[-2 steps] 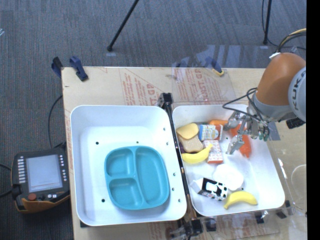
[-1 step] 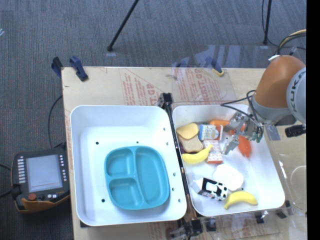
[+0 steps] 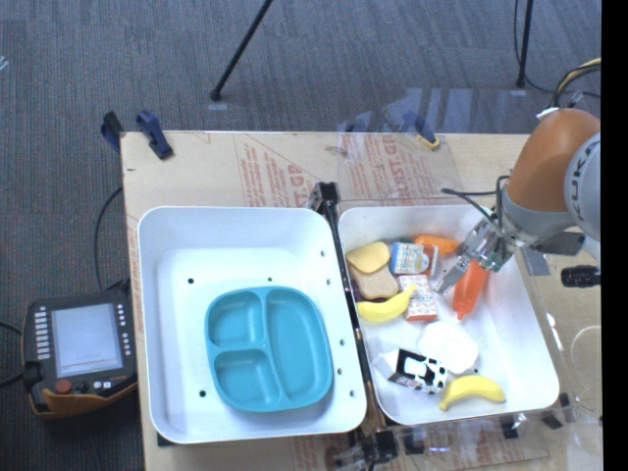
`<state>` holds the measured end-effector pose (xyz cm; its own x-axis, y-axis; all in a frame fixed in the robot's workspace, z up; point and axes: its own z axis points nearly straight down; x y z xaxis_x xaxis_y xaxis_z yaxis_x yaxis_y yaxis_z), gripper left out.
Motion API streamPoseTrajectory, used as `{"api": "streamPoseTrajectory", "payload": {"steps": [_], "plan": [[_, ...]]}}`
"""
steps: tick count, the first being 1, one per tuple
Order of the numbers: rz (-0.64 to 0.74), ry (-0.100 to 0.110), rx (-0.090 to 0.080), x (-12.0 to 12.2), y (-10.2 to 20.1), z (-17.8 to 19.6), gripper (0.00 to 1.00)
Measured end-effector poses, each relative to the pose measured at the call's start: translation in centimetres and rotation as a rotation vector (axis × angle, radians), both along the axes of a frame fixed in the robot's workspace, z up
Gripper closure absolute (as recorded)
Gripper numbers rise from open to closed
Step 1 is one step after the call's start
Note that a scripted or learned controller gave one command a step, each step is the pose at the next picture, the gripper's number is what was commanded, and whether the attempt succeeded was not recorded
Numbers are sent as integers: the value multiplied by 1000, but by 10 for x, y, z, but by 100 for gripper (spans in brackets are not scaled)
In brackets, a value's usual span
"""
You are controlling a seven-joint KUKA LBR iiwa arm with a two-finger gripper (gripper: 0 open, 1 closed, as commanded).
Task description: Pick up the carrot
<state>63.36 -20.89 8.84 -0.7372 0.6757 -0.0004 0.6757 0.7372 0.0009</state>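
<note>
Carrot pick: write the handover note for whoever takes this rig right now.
Gripper: down in the right bin, right over the carrot's upper end; finger state unclear.
Carrot: lying in the right bin, beside the small carton and above the white disc.
Done: arm has reached the carrot.
Left: confirm a grasp, then lift it clear. The teal tray sits in the left bin.

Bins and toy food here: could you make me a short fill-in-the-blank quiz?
1. The blue plate lies in the ____ bin.
2. The number of yellow bananas in the right bin is ____.
3. The gripper is at the carrot, whose colour is ____.

Missing words: left; two; orange
</note>
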Motion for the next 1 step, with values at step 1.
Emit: {"api": "streamPoseTrajectory", "payload": {"steps": [1], "plan": [[-231, -1, 0, 5, 12, 0, 0]]}}
